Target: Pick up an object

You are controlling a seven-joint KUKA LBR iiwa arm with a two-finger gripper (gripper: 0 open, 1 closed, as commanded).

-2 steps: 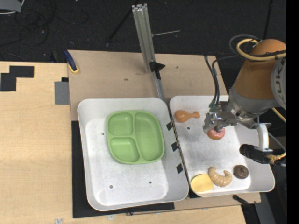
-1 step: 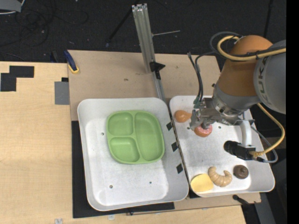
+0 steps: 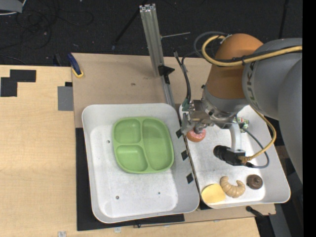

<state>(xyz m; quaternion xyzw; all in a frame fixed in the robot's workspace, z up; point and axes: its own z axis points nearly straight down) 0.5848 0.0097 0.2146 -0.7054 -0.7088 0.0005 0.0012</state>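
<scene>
- A green plate point(image 3: 143, 145) with three compartments lies in the left bin point(image 3: 98, 191), toward its far side.
- The right bin point(image 3: 274, 186) sits just beside it.
- A metal post point(image 3: 152, 38) rises behind the bins.
- The counter point(image 3: 34, 157) is pale wood, with black cut-outs point(image 3: 17, 80) at its far left.

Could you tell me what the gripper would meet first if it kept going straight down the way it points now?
Most likely the pinkish-red round object directly beneath the gripper in the right bin; depth is unclear.
</scene>
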